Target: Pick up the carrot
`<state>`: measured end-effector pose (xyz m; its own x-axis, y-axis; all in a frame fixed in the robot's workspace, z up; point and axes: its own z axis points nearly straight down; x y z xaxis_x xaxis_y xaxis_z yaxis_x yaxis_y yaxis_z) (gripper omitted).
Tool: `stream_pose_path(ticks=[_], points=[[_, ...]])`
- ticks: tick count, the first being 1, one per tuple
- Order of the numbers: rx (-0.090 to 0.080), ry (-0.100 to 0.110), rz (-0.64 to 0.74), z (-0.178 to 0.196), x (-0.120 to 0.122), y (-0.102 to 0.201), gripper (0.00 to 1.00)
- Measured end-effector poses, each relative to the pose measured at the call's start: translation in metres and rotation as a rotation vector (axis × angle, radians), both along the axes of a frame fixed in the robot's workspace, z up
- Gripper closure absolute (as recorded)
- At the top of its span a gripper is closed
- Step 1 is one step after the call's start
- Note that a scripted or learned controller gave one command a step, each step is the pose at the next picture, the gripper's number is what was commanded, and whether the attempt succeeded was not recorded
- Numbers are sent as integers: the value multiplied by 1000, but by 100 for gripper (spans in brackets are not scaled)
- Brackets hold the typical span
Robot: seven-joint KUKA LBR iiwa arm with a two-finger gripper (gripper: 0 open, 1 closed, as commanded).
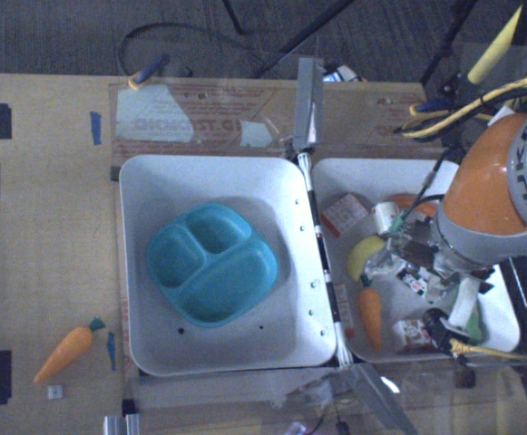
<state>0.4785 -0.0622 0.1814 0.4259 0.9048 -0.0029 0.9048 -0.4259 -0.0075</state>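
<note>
The carrot (370, 318) lies in the right bin (508, 333), long axis running near-far with its green top far, beside the gripper (399, 256), whose state I cannot tell.

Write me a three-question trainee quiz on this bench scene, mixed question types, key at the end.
1. True or false: the blue divided plate lies in the left bin.
2. Multiple choice: how many carrots are in the camera view? A) one B) two C) three
3. Fill in: the carrot in the bin lies in the ____ bin, just below the yellow fruit.

Key
1. True.
2. B: one in the right bin, and the carrot on the bench outside the bins, left of the left bin.
3. Right, close to where the arm reaches in.
</note>
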Motion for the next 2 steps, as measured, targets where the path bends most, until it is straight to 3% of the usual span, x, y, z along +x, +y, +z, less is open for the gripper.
stream_pose_path(ticks=[1, 2], points=[[1, 2, 52, 0, -1, -6, 0], [3, -1, 308, -71, 34, -33, 0]])
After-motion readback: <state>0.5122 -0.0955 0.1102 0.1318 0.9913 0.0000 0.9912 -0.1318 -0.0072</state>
